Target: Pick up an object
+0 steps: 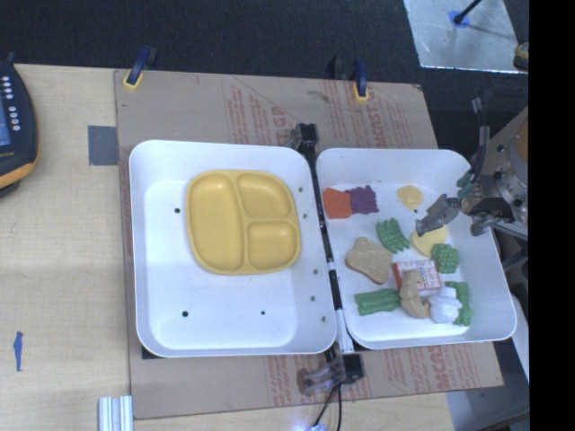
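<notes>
The right bin holds several toy foods: an orange block, a purple piece, a small yellow piece, a yellow wedge, a green leafy piece and a tan slice. My gripper hangs over the right side of this bin, just above and to the right of the yellow wedge. It is open, and only white bin floor shows between its fingers. One dark finger points down towards the wedge.
The left bin holds a yellow divided plate. At the front of the right bin lie a red-and-white box, a green piece, a white item and a green floret. A controller pendant sits at the far left.
</notes>
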Controlling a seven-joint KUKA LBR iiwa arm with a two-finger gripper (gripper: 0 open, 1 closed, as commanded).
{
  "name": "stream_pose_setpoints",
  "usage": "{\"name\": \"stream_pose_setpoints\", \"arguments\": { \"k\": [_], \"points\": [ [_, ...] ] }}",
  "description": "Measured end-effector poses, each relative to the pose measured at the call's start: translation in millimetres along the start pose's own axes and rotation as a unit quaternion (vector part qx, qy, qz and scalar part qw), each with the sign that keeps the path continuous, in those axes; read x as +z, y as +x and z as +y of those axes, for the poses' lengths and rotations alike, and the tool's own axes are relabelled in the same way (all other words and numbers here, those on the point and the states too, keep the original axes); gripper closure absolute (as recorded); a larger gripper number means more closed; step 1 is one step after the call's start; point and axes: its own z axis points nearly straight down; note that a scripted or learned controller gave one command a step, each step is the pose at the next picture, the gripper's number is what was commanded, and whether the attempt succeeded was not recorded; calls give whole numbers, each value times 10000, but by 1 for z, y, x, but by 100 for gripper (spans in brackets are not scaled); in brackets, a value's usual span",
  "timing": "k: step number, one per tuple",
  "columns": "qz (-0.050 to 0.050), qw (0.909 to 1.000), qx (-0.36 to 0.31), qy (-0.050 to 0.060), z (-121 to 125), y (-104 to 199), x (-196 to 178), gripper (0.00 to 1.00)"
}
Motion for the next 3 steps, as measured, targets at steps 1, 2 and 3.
{"name": "stream_pose_setpoints", "arguments": {
  "k": [1,2,3],
  "points": [
    [8,10000,-6,53,41,-4,144,0],
    [-21,10000,25,-23,101,-82,171,0],
    [-4,10000,-9,-29,152,-64,176,0]
  ]
}}
